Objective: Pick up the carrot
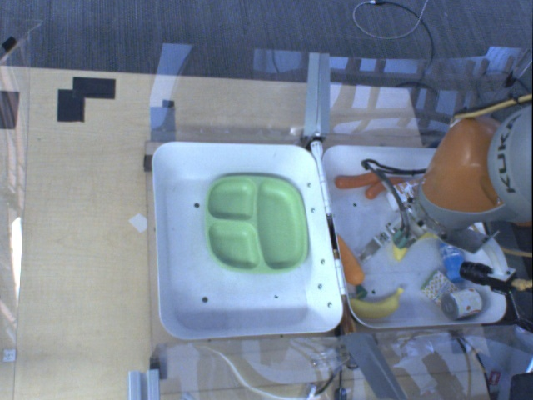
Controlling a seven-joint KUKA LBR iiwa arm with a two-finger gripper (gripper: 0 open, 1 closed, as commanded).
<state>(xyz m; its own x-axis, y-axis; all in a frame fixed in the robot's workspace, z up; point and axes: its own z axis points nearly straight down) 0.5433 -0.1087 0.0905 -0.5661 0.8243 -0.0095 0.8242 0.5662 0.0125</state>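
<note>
Tool low in right bin, finger state unclear; tapered orange carrot beside curved banana.

A robot lab: bench with white bins, loose cables, grey carpet

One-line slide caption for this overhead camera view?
KUKA arm reaches into the right bin; carrot lies by its left wall, above a banana.
</note>
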